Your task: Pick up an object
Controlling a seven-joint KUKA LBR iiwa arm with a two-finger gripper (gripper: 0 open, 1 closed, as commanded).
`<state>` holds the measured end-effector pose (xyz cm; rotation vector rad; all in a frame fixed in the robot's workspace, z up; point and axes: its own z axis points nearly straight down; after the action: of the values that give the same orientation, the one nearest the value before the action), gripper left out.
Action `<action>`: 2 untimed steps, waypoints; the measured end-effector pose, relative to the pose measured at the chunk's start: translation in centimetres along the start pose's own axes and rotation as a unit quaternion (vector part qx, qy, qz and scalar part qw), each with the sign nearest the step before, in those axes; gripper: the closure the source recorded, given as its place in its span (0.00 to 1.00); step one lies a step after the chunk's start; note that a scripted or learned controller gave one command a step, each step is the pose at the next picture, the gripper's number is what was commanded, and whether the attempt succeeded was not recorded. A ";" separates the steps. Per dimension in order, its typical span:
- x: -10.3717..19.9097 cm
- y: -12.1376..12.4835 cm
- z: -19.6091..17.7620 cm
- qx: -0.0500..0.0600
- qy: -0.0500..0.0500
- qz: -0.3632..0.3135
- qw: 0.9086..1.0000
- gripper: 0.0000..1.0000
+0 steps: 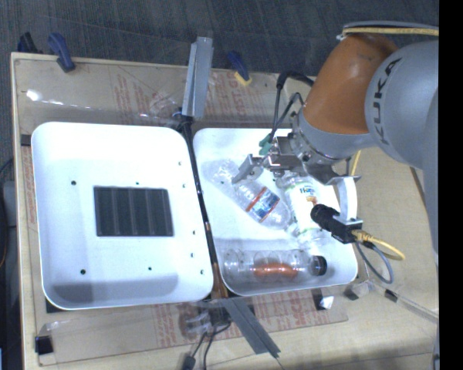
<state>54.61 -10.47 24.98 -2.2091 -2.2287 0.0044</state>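
On the surface [100,79], a wood-coloured board under clear film, two white bins sit side by side, with blue clamps [62,51] along the far edge. The arm [386,91], grey with an orange band, reaches in from the right and hangs over the right bin [216,149]. The left bin [62,153] carries a dark ribbed panel [133,211] in its floor. The right bin holds three things: a crumpled clear bottle [255,195] with a blue label lying slantwise in the middle, a clear bottle [274,267] with something orange-red inside lying along the near wall, and a white bottle [302,199] with green print just right of the crumpled one, partly under the wrist. The hand [282,160] sits low over the far part of the right bin, above the crumpled bottle's upper end and beside the white bottle; how far it is open cannot be told, nor whether it grips anything. A yellow cable [378,245] trails off the wrist to the right.
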 end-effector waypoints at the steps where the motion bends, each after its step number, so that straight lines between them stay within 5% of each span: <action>1: -4.8 3.8 15.9 0.000 0.000 -0.077 0.997 0.00; 2: -4.9 3.8 14.8 -0.001 -0.001 -0.079 0.997 1.00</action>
<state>58.39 -15.32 10.13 -2.0273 -2.3988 0.0057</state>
